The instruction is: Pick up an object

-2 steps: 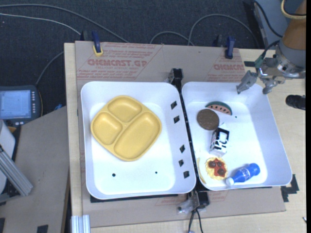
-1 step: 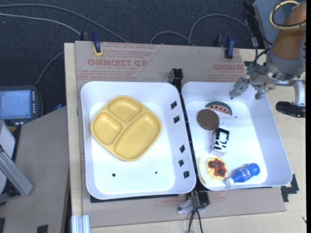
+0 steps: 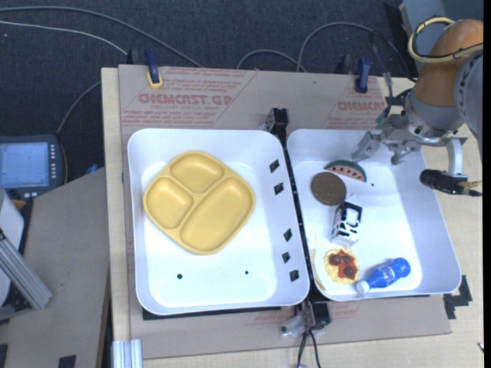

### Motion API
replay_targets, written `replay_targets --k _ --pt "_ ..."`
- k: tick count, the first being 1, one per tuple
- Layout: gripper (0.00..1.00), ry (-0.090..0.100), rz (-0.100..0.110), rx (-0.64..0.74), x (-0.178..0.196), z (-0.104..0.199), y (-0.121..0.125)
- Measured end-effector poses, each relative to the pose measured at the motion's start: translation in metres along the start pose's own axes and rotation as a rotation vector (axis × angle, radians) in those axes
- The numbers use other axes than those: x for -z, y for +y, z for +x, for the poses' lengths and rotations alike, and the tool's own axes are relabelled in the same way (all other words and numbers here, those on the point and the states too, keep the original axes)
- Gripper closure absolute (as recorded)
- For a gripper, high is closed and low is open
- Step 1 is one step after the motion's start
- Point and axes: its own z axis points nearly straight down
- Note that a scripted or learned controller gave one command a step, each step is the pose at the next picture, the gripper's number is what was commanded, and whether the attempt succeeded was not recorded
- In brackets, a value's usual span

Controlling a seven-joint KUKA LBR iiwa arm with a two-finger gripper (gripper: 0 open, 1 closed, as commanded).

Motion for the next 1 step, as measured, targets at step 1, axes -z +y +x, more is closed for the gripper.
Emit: replay_targets --k 1 --pt "1.0 -0.002 -0.007 0.001 0.0156 -0.0004 0.0019"
